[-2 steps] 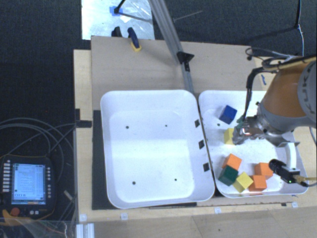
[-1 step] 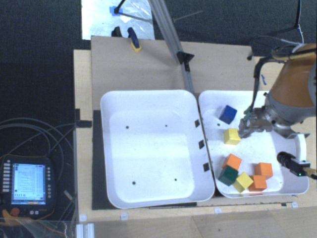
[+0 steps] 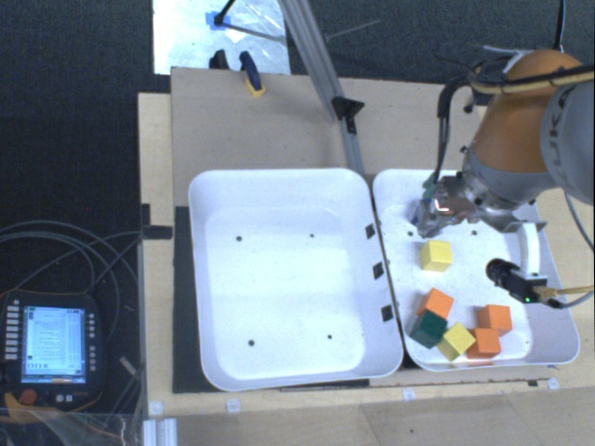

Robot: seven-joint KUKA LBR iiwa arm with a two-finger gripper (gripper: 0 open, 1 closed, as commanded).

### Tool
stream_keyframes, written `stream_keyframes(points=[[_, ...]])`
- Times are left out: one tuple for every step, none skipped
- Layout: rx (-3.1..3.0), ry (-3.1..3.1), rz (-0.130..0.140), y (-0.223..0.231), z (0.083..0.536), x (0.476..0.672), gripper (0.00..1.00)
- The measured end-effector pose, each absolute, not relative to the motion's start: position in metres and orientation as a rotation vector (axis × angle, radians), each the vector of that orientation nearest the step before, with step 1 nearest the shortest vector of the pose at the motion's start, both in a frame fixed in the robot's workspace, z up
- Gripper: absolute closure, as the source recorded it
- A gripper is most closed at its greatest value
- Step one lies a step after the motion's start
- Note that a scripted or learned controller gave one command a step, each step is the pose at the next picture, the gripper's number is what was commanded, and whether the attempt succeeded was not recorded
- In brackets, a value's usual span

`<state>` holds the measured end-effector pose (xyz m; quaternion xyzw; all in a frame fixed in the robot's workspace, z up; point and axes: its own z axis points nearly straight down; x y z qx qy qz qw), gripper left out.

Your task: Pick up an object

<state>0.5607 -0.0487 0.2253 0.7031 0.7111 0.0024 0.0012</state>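
Note:
The right bin (image 3: 400,203) holds several small blocks. A yellow cube (image 3: 436,255) lies near its middle. Toward the front sit an orange block (image 3: 435,303), a dark green block (image 3: 429,329), a second yellow block (image 3: 456,340) and two more orange blocks (image 3: 489,331). My gripper (image 3: 433,214) hangs over the back part of this bin, just behind the yellow cube and a short way above it. Its tips are dark and blurred against the wrist.
The left bin (image 3: 209,249) lies beside the right one, parted by a rim with black clips (image 3: 378,269). A metal pole (image 3: 316,59) slants across the bench behind the bins. A teach pendant (image 3: 51,342) with cables lies at the far left.

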Motion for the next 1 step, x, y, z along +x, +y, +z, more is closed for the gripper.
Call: stream_keyframes(points=[[2.209, 2.233, 0.006, -0.0016, 0.2209, 0.5852, 1.00]])
